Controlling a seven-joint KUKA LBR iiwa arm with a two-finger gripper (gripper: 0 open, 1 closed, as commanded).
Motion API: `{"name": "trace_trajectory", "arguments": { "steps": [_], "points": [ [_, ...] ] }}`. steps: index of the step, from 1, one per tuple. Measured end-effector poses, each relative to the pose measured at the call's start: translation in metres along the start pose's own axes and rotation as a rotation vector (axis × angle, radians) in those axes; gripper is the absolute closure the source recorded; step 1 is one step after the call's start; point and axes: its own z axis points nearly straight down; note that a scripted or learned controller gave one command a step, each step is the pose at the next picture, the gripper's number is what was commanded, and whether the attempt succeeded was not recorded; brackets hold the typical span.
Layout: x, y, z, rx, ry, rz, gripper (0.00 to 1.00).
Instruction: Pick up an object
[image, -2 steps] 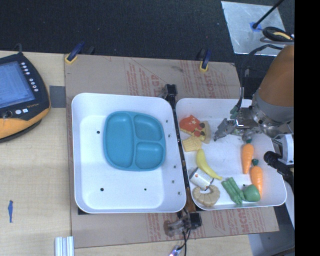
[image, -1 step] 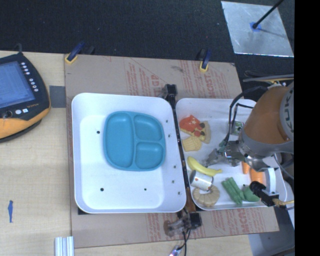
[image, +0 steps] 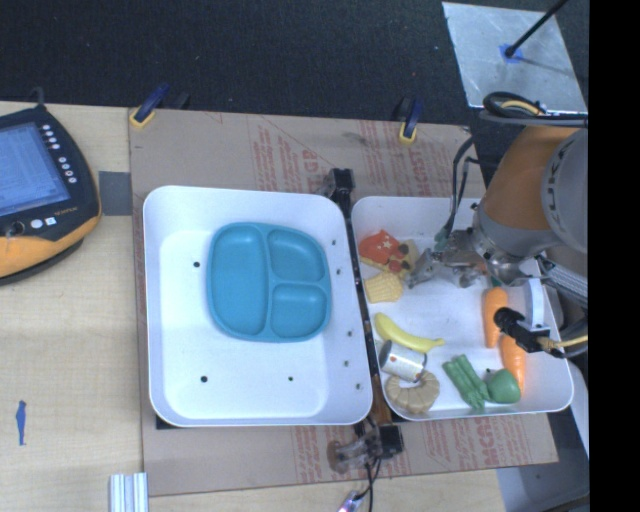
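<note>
The right bin (image: 455, 215) holds several toy foods. A red piece (image: 379, 247) and a yellow corn-like piece (image: 383, 289) lie at its left. A banana (image: 406, 335), a small can (image: 403, 362) and a tan round piece (image: 414, 394) sit toward the front. Green beans (image: 463, 382), a green pepper (image: 503, 386) and a carrot (image: 496, 315) lie at the right. My gripper (image: 428, 266) hangs low in the bin's back half, just right of the red piece and above the corn piece. Nothing is visibly held.
The left bin (image: 170, 330) carries a blue divided plate (image: 268, 280). A tablet-like pendant (image: 35, 185) rests on the bench at far left. Blue clamps (image: 150, 103) pin the cardboard sheet at the back. The arm's grey and orange body (image: 535, 190) overhangs the right bin's back right corner.
</note>
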Motion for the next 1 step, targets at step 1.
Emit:
{"name": "trace_trajectory", "arguments": {
  "steps": [1],
  "points": [
    [-0.0165,0.0577,0.0000,0.001,0.001,-0.001,0.00]
  ]
}}
